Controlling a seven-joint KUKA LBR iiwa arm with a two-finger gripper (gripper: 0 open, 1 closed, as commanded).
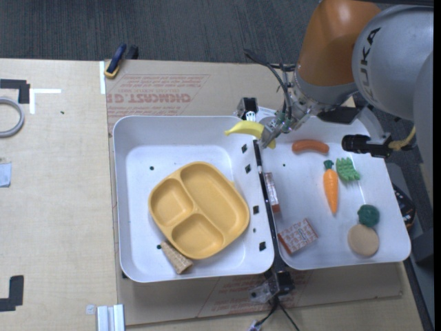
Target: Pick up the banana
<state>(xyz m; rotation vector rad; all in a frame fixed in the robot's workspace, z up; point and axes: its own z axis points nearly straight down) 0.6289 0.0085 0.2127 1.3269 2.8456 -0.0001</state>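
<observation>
Left bin [131, 205]: yellow divided plate [198, 209] in the middle, a brown cracker-like piece [176, 257] tucked at its lower edge; neither touches my work. Banana [247, 129] sits at the top of the wall between the two bins, right at the divider's far end, seemingly lifted a bit off the floor, though I can't confirm that from this angle. My gripper [275, 126] is right against the banana's right end; the pads are too small and cluttered to read, so I can't tell its state or whether the banana is actually clamped. My call: at the grasp or just starting the lift; what's left is confirming the hold and a clean raise clear of the rim. Right bin [393, 254]: sausage [310, 146] just beside my wrist, carrot [332, 188] with green top, a small red box [297, 235], a green lump [368, 215], a tan disc [363, 241]. The divider wall and sausage are the nearest snags.
</observation>
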